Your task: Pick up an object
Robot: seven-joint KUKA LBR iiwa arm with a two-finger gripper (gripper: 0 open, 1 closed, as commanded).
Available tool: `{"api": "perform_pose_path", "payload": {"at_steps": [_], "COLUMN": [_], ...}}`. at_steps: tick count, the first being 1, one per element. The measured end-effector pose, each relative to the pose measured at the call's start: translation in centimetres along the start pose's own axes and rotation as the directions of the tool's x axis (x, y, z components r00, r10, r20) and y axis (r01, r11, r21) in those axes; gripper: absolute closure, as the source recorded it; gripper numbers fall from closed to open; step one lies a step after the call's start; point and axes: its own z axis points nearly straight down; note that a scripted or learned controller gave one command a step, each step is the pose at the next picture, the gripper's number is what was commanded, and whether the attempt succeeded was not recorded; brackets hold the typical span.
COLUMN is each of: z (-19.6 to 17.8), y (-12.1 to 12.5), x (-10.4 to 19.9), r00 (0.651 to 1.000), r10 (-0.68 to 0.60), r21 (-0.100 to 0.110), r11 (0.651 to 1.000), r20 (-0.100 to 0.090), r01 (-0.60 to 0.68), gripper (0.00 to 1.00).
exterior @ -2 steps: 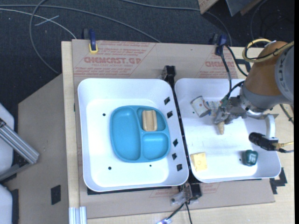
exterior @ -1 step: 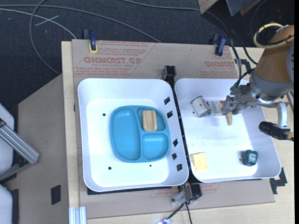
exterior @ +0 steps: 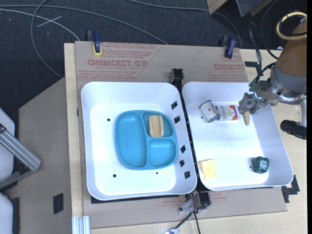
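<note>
- Arm (exterior: 292, 67): enters from right edge of frame, upper right; grey w/ orange-brown section above wrist.
- Hand (exterior: 247, 112): over upper right part of right bin (exterior: 273, 150), just right of the carton. Fingers point down-left; a tan fingertip (exterior: 247, 118) shows at its lower end. Open or closed: cannot tell, too small and seen from above. Nothing visibly between the fingers.
- Carton (exterior: 220, 112): small white/red pack lying flat in right bin, upper centre, its right end just beside the hand. Contact w/ hand: cannot tell.
- Yellow block (exterior: 207, 168): lower left of right bin, near the divider between bins, well apart from hand.
- Green object (exterior: 261, 165): small, dark teal-green, lower right of right bin near the rim; exact type not legible.
- Left bin (exterior: 97, 130): holds a blue divided plate (exterior: 131, 140), roughly centred. A tan wooden block (exterior: 155, 126) lies in the plate's upper right compartment.
- Counter (exterior: 73, 82): brown board w/ red print along its top, carrying both bins side by side. Blue clamps (exterior: 97, 43) on its upper edge, left and right.
- Black fittings (exterior: 176, 75) run along the seam between bins.
- Cables (exterior: 58, 13) on dark floor, upper left of frame.
</note>
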Motion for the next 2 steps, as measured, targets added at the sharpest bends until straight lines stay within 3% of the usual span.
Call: {"api": "perform_pose_path", "payload": {"at_steps": [1, 2], "z": [-3.7, -3.4], "y": [0.1, -0.8], "x": [0.0, 5.4], "r00": [1.0, 1.0], "r10": [0.0, -0.005], "r21": [0.0, 0.008], "r11": [1.0, 1.0], "r20": [0.0, -0.005], "r01": [0.0, 0.005], "gripper": [1.0, 1.0]}}
